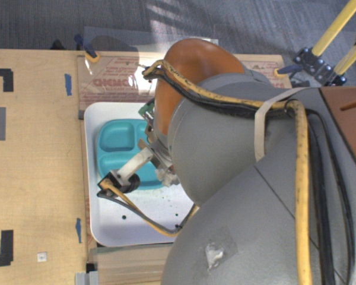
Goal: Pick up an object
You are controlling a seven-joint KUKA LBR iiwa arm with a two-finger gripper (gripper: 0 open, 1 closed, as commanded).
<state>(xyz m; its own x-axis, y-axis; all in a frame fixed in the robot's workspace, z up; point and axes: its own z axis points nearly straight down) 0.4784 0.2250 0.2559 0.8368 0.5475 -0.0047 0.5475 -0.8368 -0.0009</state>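
Hanging by the teal tray (115, 138), flat in the white bin (111, 223); gripper (160, 166) spread or closed, impossible to tell beneath the grey arm (225, 159). Risks sliding off the tray's shallow rim, or jamming down onto it.

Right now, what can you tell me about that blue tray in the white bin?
The tray is turquoise, looks like smooth plastic, and has rounded compartments, two of them visible. It lies flat in the white bin, toward its far left corner. The grey arm covers its right part.
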